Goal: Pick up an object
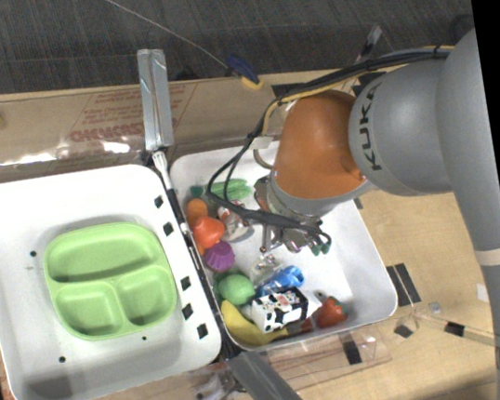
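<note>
The right bin (364, 252) holds a heap of small toys along its left and front sides. Among them are an orange piece (197, 208), a red-orange piece (208, 233), a purple one (221, 257), a green ball (236, 288), a yellow banana (240, 326), a blue item (280, 281), a black-and-white item (281, 309) and a red one (330, 311). A light green piece (235, 189) lies at the back. My gripper (292, 250) hangs low over the bin's middle, just above the blue item, under the orange wrist band (317, 146). It is open, with nothing between the fingers.
The left bin (9, 280) carries a light green divided tray (109, 279). A metal divider bar (156, 96) rises between the bins at the back. The grey arm (438, 136) spans the right side, with cables looping over the back of the right bin.
</note>
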`<state>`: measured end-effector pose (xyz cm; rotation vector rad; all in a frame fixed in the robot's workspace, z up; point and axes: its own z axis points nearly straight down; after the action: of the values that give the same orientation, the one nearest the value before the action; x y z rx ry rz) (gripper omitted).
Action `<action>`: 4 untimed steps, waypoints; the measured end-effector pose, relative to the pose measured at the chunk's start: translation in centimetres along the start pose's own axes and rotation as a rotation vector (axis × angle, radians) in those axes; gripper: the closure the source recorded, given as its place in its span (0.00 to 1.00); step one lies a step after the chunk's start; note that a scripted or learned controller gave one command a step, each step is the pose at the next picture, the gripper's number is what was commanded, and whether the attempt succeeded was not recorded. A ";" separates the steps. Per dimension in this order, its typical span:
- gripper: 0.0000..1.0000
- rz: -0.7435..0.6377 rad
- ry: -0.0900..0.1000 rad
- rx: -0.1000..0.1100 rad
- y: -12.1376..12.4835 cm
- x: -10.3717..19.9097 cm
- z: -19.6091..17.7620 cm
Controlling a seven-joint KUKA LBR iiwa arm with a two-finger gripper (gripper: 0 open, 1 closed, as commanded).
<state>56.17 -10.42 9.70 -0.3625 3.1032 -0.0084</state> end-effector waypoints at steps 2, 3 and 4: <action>0.00 -0.104 0.009 0.001 -1.1 -5.1 0.3; 0.00 -0.153 0.005 0.007 -0.5 -3.2 0.0; 0.00 -0.035 0.004 0.004 0.5 0.6 0.0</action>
<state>55.51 -10.01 9.64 -0.4172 3.0997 -0.0162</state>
